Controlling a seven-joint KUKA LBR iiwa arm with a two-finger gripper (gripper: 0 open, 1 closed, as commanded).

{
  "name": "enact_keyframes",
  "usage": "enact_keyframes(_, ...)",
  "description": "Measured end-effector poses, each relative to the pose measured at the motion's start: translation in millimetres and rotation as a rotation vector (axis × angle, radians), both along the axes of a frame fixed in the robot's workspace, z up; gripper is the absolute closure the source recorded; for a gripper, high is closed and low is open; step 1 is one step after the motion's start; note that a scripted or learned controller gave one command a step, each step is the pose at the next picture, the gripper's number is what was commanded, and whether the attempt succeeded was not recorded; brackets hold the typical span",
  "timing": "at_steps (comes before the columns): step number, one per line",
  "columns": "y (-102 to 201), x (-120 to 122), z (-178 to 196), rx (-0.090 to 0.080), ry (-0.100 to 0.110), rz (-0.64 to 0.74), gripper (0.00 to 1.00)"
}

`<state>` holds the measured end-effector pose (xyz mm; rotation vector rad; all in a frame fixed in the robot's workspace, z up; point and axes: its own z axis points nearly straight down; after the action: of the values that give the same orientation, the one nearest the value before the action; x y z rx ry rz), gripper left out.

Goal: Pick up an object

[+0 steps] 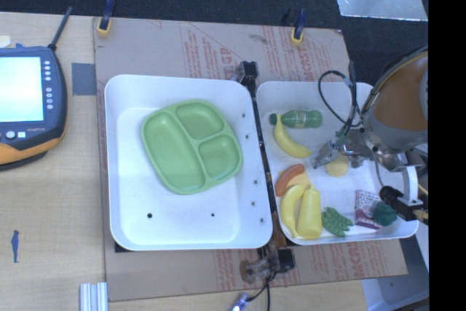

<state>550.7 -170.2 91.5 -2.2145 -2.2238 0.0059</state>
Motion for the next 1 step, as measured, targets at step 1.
enact_keyframes(1,-0.9,0.0,10.3,-0.002,0.002,0.002,1.0)
